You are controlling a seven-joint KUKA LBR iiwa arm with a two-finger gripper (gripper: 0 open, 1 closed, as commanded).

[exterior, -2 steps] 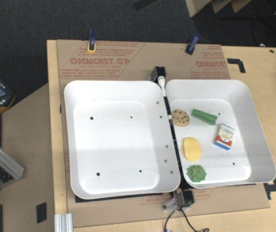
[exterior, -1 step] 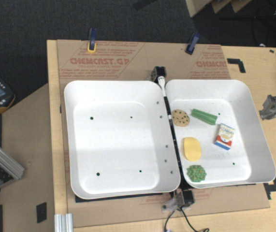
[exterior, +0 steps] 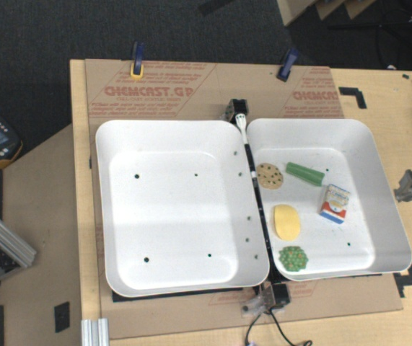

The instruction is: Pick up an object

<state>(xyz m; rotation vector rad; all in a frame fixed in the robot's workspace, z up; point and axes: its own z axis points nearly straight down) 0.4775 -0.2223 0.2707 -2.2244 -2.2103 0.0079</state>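
you have five small things in the right bin [exterior: 379, 161]. the green cylinder [exterior: 305, 173] near its far edge looks stiff, light and maybe slick; take it across its middle. the arm's tip [exterior: 411, 184] sits beyond the bin's right rim, its state unreadable.

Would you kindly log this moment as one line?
gripper: right edge, outside bins | right bin: cookie, green cylinder, small carton, yellow oval, green round piece | nothing held

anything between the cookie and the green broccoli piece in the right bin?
Yes: in the camera view the yellow oval piece lies between the cookie and the green broccoli piece.
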